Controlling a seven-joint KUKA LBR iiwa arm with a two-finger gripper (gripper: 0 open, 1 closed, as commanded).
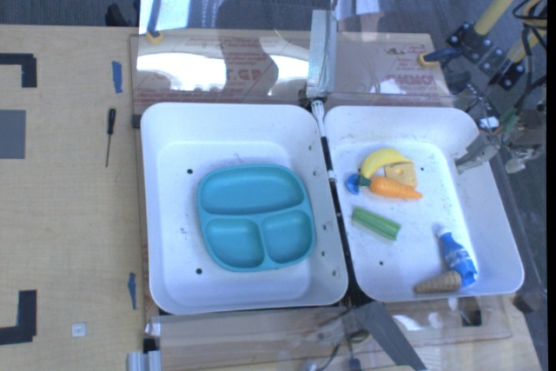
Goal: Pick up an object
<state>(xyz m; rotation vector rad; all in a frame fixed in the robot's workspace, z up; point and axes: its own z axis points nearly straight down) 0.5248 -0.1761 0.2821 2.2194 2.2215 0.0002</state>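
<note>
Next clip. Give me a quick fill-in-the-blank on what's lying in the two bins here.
1. The blue tray lies in the ____ bin.
2. The tray has ____ compartments.
3. The banana lies in the right bin touching the ____.
4. The green stick lies ____ the carrot and the cone.

Missing words: left; three; carrot; between

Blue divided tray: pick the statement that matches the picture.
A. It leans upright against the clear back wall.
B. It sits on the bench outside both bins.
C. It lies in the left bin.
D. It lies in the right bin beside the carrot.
C: the blue divided tray lies flat on the floor of the left bin, while the carrot sits in the right bin.
</note>
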